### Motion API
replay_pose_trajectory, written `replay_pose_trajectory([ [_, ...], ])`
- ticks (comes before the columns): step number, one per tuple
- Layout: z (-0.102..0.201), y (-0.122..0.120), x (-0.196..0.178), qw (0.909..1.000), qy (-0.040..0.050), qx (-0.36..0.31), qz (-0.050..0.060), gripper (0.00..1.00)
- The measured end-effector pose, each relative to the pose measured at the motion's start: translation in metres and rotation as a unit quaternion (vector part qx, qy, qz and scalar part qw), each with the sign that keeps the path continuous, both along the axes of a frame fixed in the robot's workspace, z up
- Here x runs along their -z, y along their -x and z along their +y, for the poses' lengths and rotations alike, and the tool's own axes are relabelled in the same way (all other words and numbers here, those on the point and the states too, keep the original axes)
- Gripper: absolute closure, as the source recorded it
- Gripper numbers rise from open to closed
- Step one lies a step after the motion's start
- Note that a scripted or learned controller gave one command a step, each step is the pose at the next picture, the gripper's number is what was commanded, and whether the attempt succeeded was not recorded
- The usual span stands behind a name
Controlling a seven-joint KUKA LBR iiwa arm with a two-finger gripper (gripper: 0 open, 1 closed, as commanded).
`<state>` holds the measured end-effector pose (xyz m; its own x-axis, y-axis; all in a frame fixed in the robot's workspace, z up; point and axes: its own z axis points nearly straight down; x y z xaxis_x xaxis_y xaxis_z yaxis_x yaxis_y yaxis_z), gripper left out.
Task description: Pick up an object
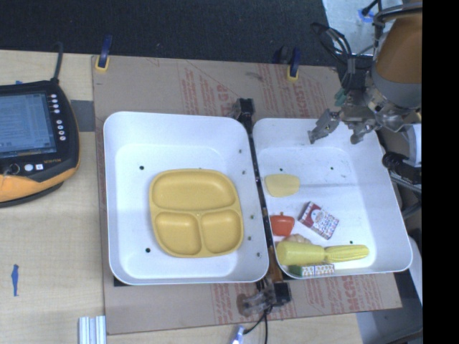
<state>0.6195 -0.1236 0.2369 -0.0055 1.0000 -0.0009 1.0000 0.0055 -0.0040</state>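
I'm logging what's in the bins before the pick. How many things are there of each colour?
Yellow: 3, the divided plate, the pale lump, the corn cob
Red: 2, the small red piece, the red-and-white packet
Total: 5

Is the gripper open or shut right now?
Open: the gripper hangs over the right bin's far end, its two fingers splayed apart with nothing between them.
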Motion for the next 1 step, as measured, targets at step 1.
replay_pose_trajectory([
  [1, 0.026, 0.0374, 0.1454, 1.0, 0.0001, 0.0, 0.001, 0.0],
])
